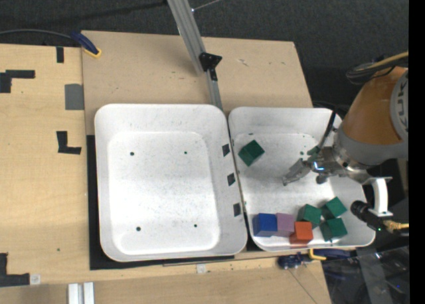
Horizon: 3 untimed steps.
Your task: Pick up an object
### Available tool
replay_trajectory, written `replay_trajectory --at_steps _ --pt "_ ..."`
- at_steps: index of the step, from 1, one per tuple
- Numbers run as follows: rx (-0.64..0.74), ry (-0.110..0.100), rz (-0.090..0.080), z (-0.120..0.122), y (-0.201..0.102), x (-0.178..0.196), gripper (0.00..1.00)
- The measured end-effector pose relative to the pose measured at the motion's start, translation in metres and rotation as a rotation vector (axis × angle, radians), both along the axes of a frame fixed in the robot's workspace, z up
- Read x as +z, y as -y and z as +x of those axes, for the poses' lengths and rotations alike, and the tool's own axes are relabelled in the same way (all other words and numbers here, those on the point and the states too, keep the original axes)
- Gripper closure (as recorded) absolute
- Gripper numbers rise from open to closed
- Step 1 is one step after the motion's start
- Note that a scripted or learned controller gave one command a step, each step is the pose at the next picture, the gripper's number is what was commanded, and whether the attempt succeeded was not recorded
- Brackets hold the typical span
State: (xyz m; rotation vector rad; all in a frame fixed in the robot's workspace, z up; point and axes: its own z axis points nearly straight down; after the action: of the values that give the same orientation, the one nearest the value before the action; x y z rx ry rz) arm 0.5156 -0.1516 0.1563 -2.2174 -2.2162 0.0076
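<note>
Right bin [279,122] — coloured blocks [300,223], tool [297,173].

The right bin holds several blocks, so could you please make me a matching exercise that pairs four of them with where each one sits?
Things:
1. lone green block
2. blue block
3. orange block
4. purple block

Places:
A. between the blue and orange blocks
B. at the left end of the row along the right bin's near wall
C. apart from the rest, in the bin's far left part
D. just right of the purple block, below a green one

Pairs: 1-C, 2-B, 3-D, 4-A
</note>
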Motion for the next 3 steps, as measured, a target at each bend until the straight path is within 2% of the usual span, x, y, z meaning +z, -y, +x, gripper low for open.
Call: replay_trajectory --at_steps 1,2,3 --pt "0.001 0.001 0.0 -0.002 -0.001 -0.044 0.0" --pt "0.003 0.004 0.001 -0.001 -0.002 -0.032 1.0" --pt "0.002 0.012 -0.003 0.008 0.004 0.02 1.0"
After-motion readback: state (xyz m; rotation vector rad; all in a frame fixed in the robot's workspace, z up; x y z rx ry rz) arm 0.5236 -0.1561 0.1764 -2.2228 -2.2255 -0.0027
